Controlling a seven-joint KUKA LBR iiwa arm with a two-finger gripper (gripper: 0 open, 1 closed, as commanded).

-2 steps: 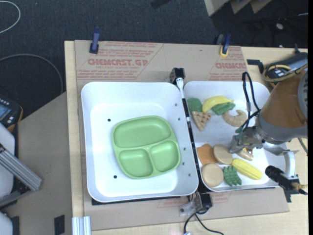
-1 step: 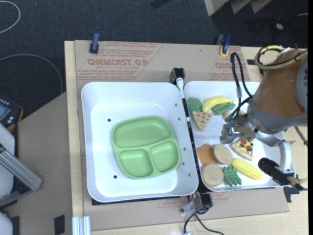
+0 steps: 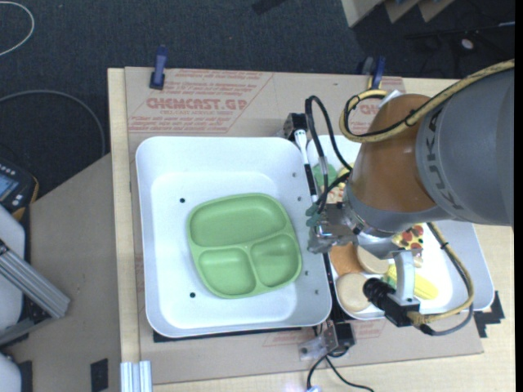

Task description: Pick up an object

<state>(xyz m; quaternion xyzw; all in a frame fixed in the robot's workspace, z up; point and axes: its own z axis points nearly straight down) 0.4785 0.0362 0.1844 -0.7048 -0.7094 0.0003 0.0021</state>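
**Single frame, arm over right bin**

Setup: two white bins side by side on the counter point(image 3: 204, 100), whose brown surface carries red "CHEMCAST" print. A blue clamp point(image 3: 158, 68) sits at the far left edge and a second blue clamp point(image 3: 376, 70) at the far edge near the middle.

Left bin point(image 3: 155, 219): one green divided plate point(image 3: 241, 243), three compartments, lying flat and right way up near the bin's centre. Its right rim is close to the wall shared with the other bin. Nothing rests on it.

Right bin point(image 3: 482, 276): largely covered by the arm point(image 3: 441, 162), which comes in from the right with its orange band above the bin's far half. Small items are visible past the wrist, bunched toward the near left part:
- pale round disc point(image 3: 353, 294), close to the near left corner
- orange-brown round piece point(image 3: 345, 260), just beyond the disc and touching or overlapping it
- yellow piece point(image 3: 423, 284), to the right of the disc
- pale piece with red spots point(image 3: 411, 237), just beyond the yellow one

What exactly these items are cannot be told; they are small and partly hidden.

Tool point(image 3: 364, 247): it hangs under the wrist over the left part of the right bin, above the cluster of small items. Spread or pressed together: cannot tell, the wrist covers it from this angle. No item is seen held
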